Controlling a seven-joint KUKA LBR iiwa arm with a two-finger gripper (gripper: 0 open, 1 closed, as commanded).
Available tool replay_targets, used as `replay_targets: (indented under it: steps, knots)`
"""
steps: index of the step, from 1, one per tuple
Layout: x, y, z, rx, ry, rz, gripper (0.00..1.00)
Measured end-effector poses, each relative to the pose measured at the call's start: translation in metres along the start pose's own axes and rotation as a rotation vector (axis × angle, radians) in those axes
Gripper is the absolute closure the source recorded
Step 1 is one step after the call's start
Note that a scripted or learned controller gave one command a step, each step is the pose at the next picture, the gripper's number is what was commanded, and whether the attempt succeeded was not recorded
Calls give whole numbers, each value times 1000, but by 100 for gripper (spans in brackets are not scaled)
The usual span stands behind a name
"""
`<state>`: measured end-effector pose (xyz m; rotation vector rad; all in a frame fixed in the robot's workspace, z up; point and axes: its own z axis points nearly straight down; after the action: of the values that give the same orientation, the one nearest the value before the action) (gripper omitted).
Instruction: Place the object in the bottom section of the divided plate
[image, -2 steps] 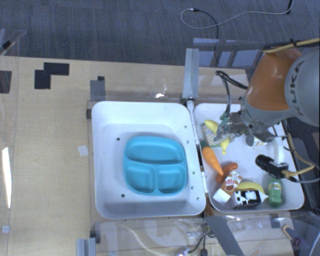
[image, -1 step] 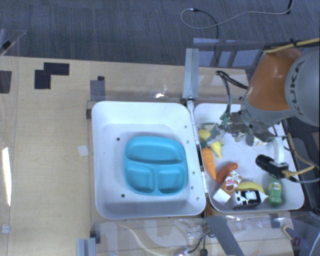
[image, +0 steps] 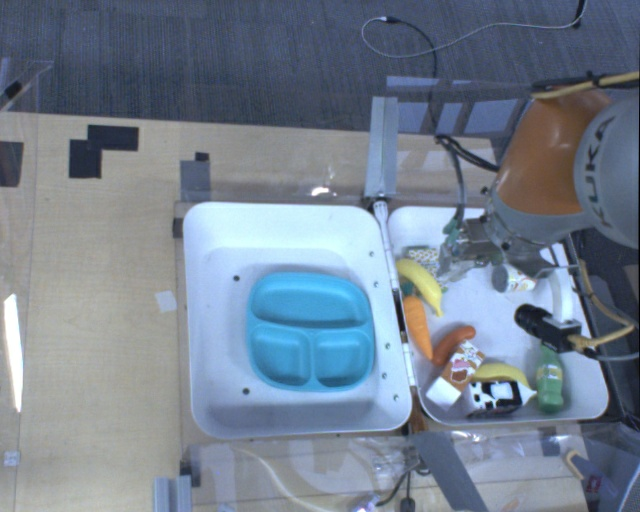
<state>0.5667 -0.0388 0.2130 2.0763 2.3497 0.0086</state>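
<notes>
Robot lab: KUKA arm (image: 560, 150), test bench (image: 90, 300), loose cables (image: 400, 35).

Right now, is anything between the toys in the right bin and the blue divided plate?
Only the two bins' adjoining walls: the divided plate lies in the left bin, the banana and carrot just across them. The pincer hangs over the right bin's far end.

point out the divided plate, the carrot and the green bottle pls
divided plate (image: 305, 300): camera view, floor of its large top section.
carrot (image: 418, 328): camera view, middle of its orange body.
green bottle (image: 550, 383): camera view, its label area.
</notes>
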Motion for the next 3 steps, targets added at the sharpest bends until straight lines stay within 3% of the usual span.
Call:
replay_targets:
  steps: [1,2,3]
  knots:
    - [51,-23,28,4,1,-210,100]
    - [120,-2,28,3,2,-336,100]
    - [152,51,-50,1,2,-515,100]
